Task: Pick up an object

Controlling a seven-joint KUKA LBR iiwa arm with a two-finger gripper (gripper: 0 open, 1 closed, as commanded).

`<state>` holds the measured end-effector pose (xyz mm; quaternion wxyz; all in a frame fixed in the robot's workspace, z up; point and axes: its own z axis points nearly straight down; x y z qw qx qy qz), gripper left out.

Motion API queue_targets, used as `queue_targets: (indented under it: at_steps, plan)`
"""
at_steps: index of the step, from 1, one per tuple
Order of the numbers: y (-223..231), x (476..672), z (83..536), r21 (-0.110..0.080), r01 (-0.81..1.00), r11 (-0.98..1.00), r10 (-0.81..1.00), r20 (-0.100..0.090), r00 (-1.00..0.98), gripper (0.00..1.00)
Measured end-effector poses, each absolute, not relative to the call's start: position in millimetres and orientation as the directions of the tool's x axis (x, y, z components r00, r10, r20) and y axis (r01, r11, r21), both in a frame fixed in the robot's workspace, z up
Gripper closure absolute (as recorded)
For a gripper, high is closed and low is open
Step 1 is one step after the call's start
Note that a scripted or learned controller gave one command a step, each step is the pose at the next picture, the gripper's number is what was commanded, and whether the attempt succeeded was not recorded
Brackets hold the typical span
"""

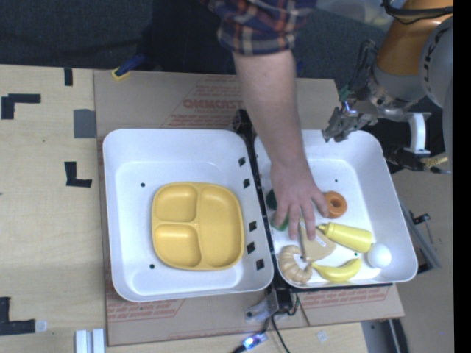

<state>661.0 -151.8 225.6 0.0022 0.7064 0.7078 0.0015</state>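
Observation:
The right bin point(368, 153) holds an orange doughnut point(336, 204), a yellow squeeze bottle point(347, 234), a white egg point(380, 257), a banana point(338, 271), a croissant point(294, 265) and a green item point(276, 218) partly hidden under a person's hand. My gripper point(336, 130) hangs above the far right rim of that bin, away from the objects, with nothing seen in it. Its fingertips are too dark and small to read.
A person's arm in a plaid sleeve point(283, 116) reaches from the top into the right bin, the hand point(300, 206) resting on the objects. The left bin point(125, 160) holds a yellow divided plate point(197, 225).

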Motion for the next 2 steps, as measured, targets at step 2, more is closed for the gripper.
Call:
queue_targets:
  at_steps: [2]
  plan:
    - [-62.6,608.6,221.9,-0.003,1.0,0.005,1.0,0.001,-0.005,1.0]
